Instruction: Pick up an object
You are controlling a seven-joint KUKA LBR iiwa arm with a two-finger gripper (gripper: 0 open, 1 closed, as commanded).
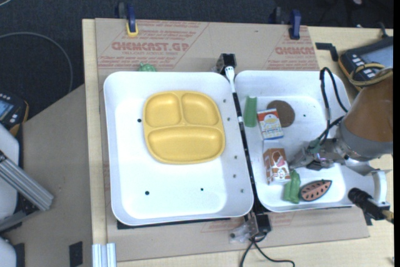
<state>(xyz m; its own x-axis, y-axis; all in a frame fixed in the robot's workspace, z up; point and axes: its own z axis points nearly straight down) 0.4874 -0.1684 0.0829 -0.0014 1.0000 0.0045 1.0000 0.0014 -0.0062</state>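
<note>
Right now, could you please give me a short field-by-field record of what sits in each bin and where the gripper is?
left bin: yellow divided plate
right bin: green stick, brown disc, red-and-white carton, brown carton, green piece, leaf-shaped brown item
gripper: low over the right bin, right of the brown carton
held: nothing seen between the fingers
arm: enters from the right
</note>
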